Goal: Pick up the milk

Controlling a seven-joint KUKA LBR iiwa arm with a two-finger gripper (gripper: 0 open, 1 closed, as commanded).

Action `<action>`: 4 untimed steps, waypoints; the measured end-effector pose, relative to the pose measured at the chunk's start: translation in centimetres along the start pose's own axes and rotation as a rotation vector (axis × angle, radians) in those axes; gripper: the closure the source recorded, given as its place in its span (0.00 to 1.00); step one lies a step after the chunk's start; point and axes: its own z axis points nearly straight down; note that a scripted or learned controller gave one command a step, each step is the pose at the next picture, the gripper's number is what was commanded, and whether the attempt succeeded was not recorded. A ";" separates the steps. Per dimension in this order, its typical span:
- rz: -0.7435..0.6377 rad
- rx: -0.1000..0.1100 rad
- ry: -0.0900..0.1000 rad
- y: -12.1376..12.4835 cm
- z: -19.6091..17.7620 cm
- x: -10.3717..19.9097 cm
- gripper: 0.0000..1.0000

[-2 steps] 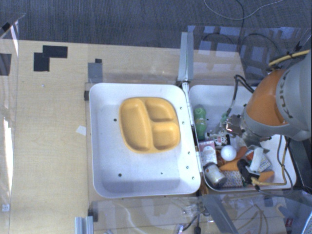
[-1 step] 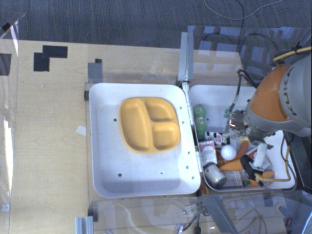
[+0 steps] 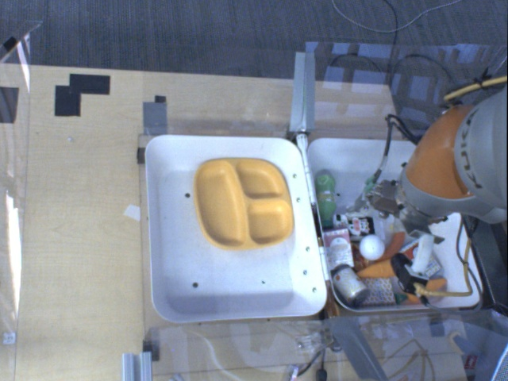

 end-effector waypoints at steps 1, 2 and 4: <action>-0.017 0.023 0.009 0.0 1.6 0.2 0.00; -0.017 0.023 0.009 0.0 1.6 0.2 0.00; -0.018 0.008 0.002 0.6 0.1 -0.2 0.00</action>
